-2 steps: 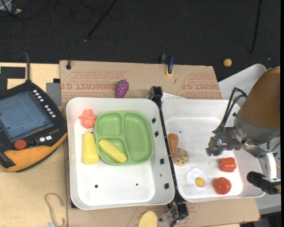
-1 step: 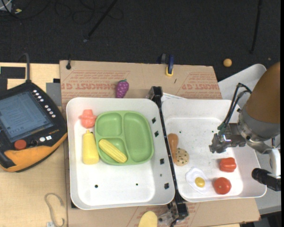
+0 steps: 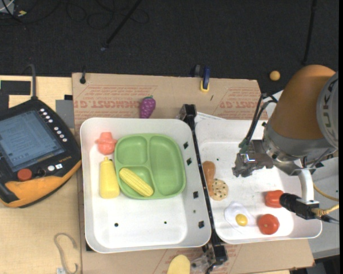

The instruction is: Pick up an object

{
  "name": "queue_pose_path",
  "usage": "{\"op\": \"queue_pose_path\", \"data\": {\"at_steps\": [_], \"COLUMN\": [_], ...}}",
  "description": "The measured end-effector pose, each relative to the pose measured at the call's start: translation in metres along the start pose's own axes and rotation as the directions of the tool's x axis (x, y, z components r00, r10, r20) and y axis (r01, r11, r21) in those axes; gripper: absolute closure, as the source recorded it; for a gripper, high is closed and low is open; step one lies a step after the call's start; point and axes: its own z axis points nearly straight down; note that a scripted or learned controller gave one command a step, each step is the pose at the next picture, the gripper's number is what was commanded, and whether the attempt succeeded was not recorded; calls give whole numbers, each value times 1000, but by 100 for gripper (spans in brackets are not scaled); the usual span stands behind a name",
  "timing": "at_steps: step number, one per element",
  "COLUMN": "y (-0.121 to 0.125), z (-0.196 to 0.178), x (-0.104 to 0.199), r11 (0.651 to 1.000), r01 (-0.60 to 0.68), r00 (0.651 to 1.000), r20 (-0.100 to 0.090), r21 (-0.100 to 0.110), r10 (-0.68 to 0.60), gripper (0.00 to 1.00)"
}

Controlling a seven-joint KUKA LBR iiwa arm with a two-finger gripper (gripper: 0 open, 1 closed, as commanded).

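In the right bin [image 3: 308, 231], my gripper [image 3: 243, 166] hangs over the white floor, just right of a brown sausage [image 3: 208, 169]. A round cookie [image 3: 218, 189] lies below the sausage. Nearer the front edge are a fried egg [image 3: 238, 216] and a red tomato [image 3: 268, 224]. A small red piece [image 3: 272, 198] lies to the right of the gripper, beside a black part of the arm. Nothing is visibly held.
The left bin [image 3: 137, 230] holds a green divided plate [image 3: 151, 164] with a corn cob [image 3: 136, 181] on it, a yellow bottle [image 3: 108, 178] and a pink toy [image 3: 105, 143]. A purple grape bunch [image 3: 147, 106] and a tablet pendant [image 3: 28, 144] lie outside.
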Motion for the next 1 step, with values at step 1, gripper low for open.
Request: {"op": "queue_pose_path", "data": {"at_steps": [1], "y": [29], "z": [2], "x": [53], "r11": [1000], "r01": [1], "r00": [1000], "r20": [0], "r21": [-1], "r10": [-1], "gripper": [100]}}
